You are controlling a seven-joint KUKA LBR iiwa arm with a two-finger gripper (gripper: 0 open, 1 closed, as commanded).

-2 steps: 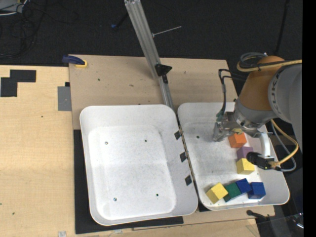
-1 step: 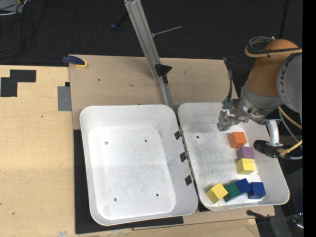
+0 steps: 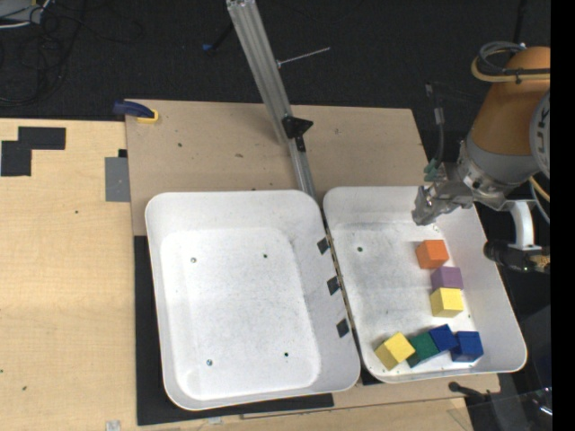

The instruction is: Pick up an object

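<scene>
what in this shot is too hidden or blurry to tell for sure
- Two-finger gripper, camera view: small, dark and blurred above the right white bin; open or shut cannot be told.
- Green cube: partly covered by the yellow cube and a blue cube; its full shape is hidden.
- Grey arm with orange band: cut off by the right edge.
- Metal rail: what it mounts to is unclear.
</scene>
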